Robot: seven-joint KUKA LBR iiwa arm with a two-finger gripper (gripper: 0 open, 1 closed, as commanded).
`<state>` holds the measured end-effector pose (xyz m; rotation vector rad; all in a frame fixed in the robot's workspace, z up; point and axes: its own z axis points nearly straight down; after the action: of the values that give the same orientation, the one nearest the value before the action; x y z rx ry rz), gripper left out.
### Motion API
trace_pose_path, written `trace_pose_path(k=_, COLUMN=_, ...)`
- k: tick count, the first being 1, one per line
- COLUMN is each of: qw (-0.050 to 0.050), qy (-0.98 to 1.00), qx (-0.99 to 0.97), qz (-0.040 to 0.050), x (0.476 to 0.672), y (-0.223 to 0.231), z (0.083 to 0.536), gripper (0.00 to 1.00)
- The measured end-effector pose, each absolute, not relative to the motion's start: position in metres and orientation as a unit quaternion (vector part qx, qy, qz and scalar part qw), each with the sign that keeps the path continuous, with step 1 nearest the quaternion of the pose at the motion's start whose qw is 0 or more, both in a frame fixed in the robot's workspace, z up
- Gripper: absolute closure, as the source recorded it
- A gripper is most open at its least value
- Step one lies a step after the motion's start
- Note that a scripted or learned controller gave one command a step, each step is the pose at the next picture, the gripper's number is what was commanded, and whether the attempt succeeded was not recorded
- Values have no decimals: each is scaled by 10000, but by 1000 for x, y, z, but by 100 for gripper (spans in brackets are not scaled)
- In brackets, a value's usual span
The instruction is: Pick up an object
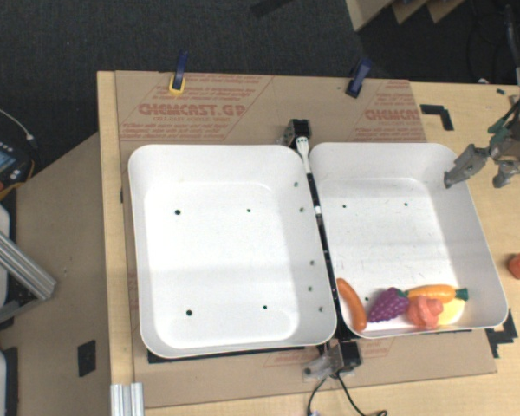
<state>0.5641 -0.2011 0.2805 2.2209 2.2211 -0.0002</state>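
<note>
Toy food (405,303) piled right bin (399,206) near edge; tool (481,170) released, above far-right rim.

White bins (217,167), purple grapes (388,304), orange carrot (432,292), perhaps brown sausage (352,304)

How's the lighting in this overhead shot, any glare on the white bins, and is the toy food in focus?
Camera view: lighting is even and soft; the left bin carries a faint broad shadow band across its floor, no hard glare. The toy food, a purple grape bunch and an orange carrot, is slightly soft but recognisable. The gripper at the right edge is blurry.
</note>
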Motion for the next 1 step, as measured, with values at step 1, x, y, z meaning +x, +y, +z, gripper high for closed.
trace_pose_path(k=1, qw=111, qy=7060, qx=7081, qz=38, x=507, y=-226, z=494, gripper=0)
